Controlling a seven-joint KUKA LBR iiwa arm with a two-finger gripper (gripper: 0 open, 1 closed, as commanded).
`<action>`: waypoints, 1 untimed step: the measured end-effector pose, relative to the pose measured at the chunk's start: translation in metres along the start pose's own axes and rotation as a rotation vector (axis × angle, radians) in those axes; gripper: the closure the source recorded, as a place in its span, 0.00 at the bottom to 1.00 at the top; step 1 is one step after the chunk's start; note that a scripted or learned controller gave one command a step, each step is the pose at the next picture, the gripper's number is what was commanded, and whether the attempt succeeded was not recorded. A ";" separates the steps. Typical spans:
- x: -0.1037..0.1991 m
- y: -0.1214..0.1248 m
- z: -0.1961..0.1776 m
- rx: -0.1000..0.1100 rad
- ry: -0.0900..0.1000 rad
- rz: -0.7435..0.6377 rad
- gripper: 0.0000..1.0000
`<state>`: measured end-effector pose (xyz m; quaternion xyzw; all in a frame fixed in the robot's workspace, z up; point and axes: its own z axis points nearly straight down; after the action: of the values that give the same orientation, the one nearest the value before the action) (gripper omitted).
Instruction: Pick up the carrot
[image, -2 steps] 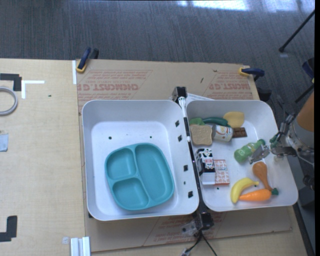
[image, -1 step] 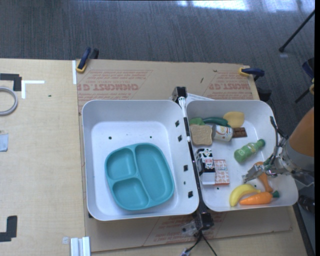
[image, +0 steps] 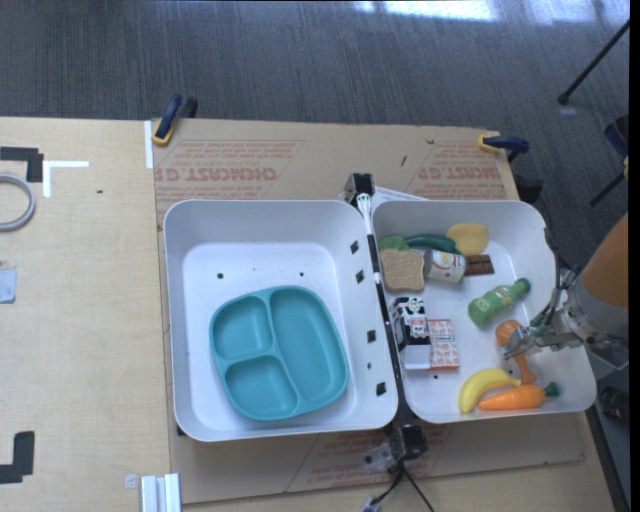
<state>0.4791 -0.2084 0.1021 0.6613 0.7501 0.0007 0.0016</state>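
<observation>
The arm comes in at the 3 o'clock edge of the view, its orange band partly in sight at the frame's border and its grey wrist angled toward 9 o'clock and downward into the right bin (image: 470, 212). The claw (image: 522, 345) sits low over that bin's 4 o'clock area, its thin metal parts pointing toward 8 o'clock; whether it is apart or together cannot be told from this slant. Nothing can be seen between its tips.

The carrot (image: 512, 398) lies on its side near the bin's 5 o'clock corner, just at 6 o'clock from the claw and apart from it. It is bright orange and tapered, with its narrow tip toward 9 o'clock and a small green stub at the 3 o'clock end. A yellow banana (image: 484, 385) curves just beside it at 10 o'clock, touching or nearly so.

A small orange fruit (image: 508, 331) sits just at 10 o'clock from the claw, and a green bottle (image: 497, 301) lies tilted beyond it. Toward 12 o'clock in the same bin are a lemon (image: 468, 237), a slice of bread (image: 402, 268) and a small can (image: 446, 266). The left bin (image: 200, 230) holds a teal divided plate (image: 278, 352). Both bins rest on the surface (image: 80, 330).
</observation>
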 end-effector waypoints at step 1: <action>0.117 0.014 -0.090 0.002 0.001 0.043 1.00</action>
<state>0.4784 -0.0908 0.1922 0.6771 0.7359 0.0002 0.0005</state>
